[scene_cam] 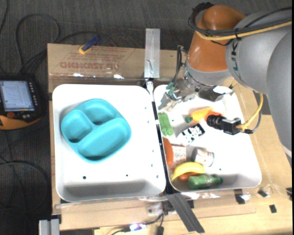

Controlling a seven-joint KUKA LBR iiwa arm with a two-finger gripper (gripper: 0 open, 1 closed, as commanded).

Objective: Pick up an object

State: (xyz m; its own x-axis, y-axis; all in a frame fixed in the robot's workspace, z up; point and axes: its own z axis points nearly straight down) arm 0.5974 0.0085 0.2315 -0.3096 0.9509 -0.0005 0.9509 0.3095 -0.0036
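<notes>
From the camera view above the bench, the grey arm with its orange band (213, 38) reaches in from the right and slants down over the far left corner of the right bin (237, 155). The gripper (167, 103) hangs low there, close to the wall between the two bins. Whether it is open or closed cannot be told from this angle, and nothing can be seen held in it.

The loose objects all lie in the right bin. A green block (165, 124) rests against the bin's left wall, just below the gripper. An orange toy (201, 113) lies to the gripper's right, and a small black-and-white box (194, 130) sits just beneath that. Nearer the camera, an orange carrot-like stick (169, 153) lies along the left wall, beside a white packet (180, 153) and a small can (204, 156) on its side. A yellow banana (187, 168) and a green bottle-shaped piece (204, 181) lie together at the near edge.

The left bin (108, 182) holds a turquoise divided plate (94, 128), well apart from the gripper. A cardboard sheet (103, 62) lies behind the bins, and a teach pendant (13, 99) sits on the floor to the left.
</notes>
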